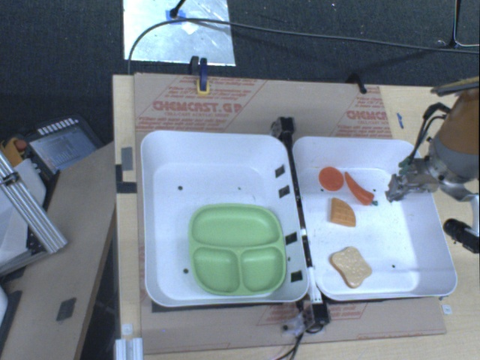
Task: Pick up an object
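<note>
The right bin holds several toy foods: a round orange-red piece, a long red-orange piece like a carrot or pepper, an orange wedge, and a tan bread slice. My gripper hangs at the bin's right side, just right of the long red-orange piece, with the grey arm and its orange band behind it. Nothing shows between its fingers.
The left bin carries a green three-compartment plate. A black divider clip strip runs between the bins. Cables and a yellow clamp lie beyond the back edge; a metal rail sits far left.
</note>
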`<state>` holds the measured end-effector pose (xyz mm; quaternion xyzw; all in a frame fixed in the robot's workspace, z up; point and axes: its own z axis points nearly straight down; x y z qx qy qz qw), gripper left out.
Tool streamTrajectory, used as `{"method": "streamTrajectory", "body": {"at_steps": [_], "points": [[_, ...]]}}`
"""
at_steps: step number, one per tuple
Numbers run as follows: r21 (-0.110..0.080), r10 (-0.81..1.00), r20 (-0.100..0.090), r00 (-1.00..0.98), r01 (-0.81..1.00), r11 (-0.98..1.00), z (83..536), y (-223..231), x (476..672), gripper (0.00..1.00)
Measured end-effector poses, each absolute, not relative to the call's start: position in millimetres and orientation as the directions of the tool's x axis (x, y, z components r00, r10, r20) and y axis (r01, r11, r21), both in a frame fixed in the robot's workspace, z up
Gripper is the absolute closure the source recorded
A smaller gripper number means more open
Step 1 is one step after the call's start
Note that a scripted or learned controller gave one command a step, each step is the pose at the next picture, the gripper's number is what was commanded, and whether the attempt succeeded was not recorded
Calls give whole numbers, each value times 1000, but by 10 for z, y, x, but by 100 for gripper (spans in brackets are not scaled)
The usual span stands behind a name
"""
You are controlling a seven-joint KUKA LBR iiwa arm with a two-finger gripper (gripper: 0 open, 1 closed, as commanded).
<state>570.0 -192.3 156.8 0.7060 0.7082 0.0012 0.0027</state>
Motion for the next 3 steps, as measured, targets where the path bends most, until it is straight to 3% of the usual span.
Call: {"method": "streamTrajectory", "body": {"at_steps": [2,3], "points": [[5,1000,-2,-4,1000,5,2489,-2032,5728,100],[2,1000,0,-8,1000,8,2493,-1603,5722,100]]}}
